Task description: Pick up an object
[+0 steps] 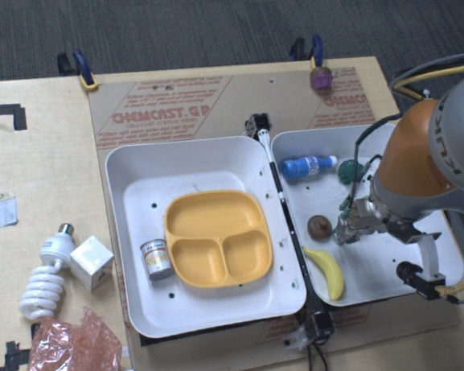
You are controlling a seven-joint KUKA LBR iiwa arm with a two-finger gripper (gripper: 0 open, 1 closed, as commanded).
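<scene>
White and spiral, a bulb lies loose on the bench at the far left, beside a small white cube and above a crumpled pink bag. All three sit outside the bins, so they look like spare stock and no part of the pick.

The left bin holds a yellow tray lying flat near its middle, with a small can standing upright just beside the tray's left edge. Neither is near the arm.

The right bin carries the likely targets, scattered apart so that each could be taken singly. A blue bottle lies on its side near the top. A dark green thing sits just right of it, partly hidden by the arm. A brown ball rests lower down, and a banana lies along the bin's left wall near the bottom.

The gripper hangs low in this bin, just right of the ball and above the banana, hidden in part by the wrist. I cannot tell how it is set, and nothing can be seen in its grasp. By its position I judge the ball to be the thing aimed at; the ball sits on the bin floor, not lifted.
</scene>
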